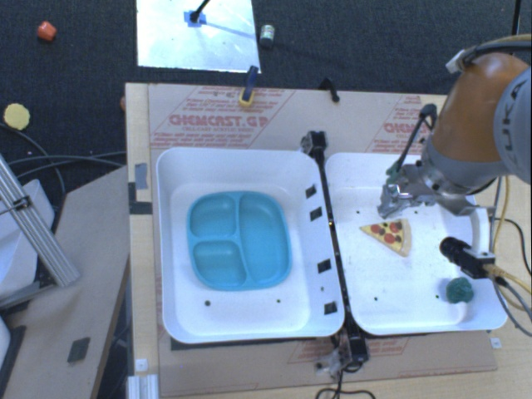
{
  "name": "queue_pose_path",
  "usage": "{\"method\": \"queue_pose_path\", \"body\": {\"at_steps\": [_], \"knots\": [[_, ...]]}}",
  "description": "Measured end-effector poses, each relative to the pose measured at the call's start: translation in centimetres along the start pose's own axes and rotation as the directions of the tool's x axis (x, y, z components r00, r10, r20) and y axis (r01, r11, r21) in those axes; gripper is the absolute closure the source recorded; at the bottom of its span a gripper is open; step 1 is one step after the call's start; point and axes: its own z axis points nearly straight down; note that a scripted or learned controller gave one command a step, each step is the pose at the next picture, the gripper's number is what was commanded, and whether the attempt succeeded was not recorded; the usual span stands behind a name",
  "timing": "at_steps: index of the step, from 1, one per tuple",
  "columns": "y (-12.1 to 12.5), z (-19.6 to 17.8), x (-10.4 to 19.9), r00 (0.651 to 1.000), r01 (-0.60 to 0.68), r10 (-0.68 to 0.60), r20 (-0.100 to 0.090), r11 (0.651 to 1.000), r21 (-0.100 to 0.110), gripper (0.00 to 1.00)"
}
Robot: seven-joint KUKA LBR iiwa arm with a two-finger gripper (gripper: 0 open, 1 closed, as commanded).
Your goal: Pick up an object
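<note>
A toy pizza slice (388, 234), yellow with red dots and a tan crust, lies flat in the middle of the right bin (366, 310). My gripper (391, 207) hangs just above the slice's far edge, close over it, and nothing shows held in it. A small dark teal lump (459, 290) sits near the right bin's front right corner, well away from the gripper.
The left bin (179, 306) holds a light blue divided plate (238, 240) with three compartments. A black-clipped divider (322, 223) runs between the two bins. The arm's grey and orange body (482, 115) hangs over the right bin's far right side.
</note>
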Motion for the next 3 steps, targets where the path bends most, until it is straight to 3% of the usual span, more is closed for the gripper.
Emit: {"method": "queue_pose_path", "body": {"at_steps": [1, 2, 3], "knots": [[-0.4, 0.6, 4.5, 1.000, -0.003, 0.003, 0.001, 1.000, 0.003, 1.00], [-6.6, -5.4, 4.8, 1.000, -0.007, 0.007, 0.002, 1.000, 0.001, 1.00], [-6.0, -2.4, 10.8, 1.000, -0.002, 0.002, 0.001, 1.000, 0.005, 1.00]]}}
